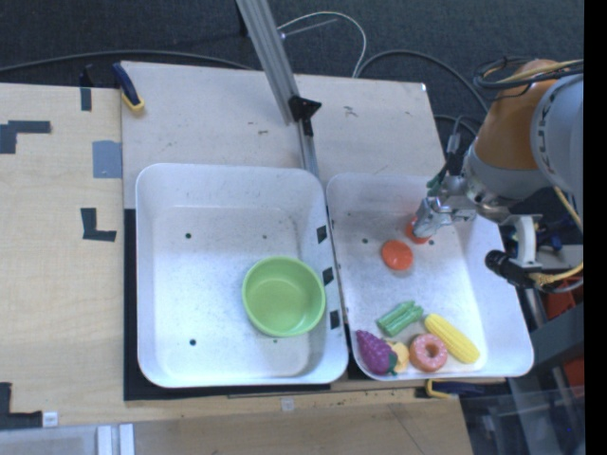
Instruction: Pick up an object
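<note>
- Right, from my seat I have the tool (424, 226) low over the right bin (493, 297), near that bin's upper right part, with the arm (517, 150) coming in from the right.
- Whether the tool is apart or together I cannot tell; it is small and blurred, and something reddish sits right at its tip that I can't make out.
- I see nothing clearly held by it, so I judge the pick not yet made.
- The nearest thing is the tomato (397, 255), an orange-red round piece lying on the bin floor just beside the tool, down and to the left of it in the view.
- That is the relation the next move hangs on, in my view: the tomato lies a short way toward the bin's middle from the tool, so a small shift that way and a descent would put it over the piece. Being round, it has no long axis to line up with.
- Farther off, along the bin's near edge, lie a green pod (399, 317), a corn cob (451, 338), a doughnut (428, 352) and a bunch of grapes (376, 352), packed close together; the corn runs slantwise.
- The left bin (171, 254) has a green bowl (283, 296) near its lower right, well apart from the tool.
- Both bins sit on the counter (57, 254).
</note>
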`<state>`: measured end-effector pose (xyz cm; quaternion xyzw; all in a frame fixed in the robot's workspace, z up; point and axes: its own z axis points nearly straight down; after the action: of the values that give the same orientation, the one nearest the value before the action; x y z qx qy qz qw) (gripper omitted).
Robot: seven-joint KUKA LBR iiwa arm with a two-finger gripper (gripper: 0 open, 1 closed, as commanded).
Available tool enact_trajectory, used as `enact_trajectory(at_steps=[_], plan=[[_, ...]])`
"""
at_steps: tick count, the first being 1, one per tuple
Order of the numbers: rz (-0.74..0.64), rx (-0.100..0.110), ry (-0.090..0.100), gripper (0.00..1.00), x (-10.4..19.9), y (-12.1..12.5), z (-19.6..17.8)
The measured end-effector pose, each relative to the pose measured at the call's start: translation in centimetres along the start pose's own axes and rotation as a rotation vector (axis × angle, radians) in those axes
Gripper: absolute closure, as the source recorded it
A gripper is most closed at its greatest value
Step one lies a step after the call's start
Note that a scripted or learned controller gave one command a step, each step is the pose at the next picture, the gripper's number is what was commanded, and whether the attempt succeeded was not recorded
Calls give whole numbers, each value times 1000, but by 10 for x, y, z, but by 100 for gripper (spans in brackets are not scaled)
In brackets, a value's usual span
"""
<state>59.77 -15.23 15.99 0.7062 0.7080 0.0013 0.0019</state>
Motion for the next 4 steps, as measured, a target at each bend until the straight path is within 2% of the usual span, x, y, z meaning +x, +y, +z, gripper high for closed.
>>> enact_trajectory(at_steps=[1,2,3,4], plan=[[0,-1,0,100,7,0,-61],[1,1,0,100,7,2,-103],[-3,6,2,100,58,2,-87],[-5,5,3,100,117,8,-90]])
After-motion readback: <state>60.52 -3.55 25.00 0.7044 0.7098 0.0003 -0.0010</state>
